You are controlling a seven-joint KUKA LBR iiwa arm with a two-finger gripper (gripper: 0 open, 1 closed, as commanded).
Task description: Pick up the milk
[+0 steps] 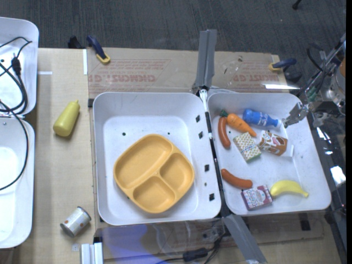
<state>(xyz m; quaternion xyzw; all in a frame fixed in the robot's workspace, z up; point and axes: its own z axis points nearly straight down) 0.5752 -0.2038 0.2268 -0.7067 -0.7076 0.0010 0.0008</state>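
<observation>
A small brown-and-white milk carton (273, 143) lies on its side in the right bin (318, 172), right of its centre. The gripper (293, 118) hangs at the bin's far right corner, up and to the right of the carton and apart from it. Nothing shows in its grasp. A blue bottle (260, 118) lies between the gripper and the bin's far wall, just left of the gripper.
Around the carton lie a carrot (240, 123), two sausages (224, 132) (237, 178), a speckled cracker box (247, 147), a banana (289, 188) and a pink box (256, 197). The left bin (110, 120) holds a yellow divided plate (154, 172). A mustard bottle (66, 119) and a can (75, 220) lie on the bench.
</observation>
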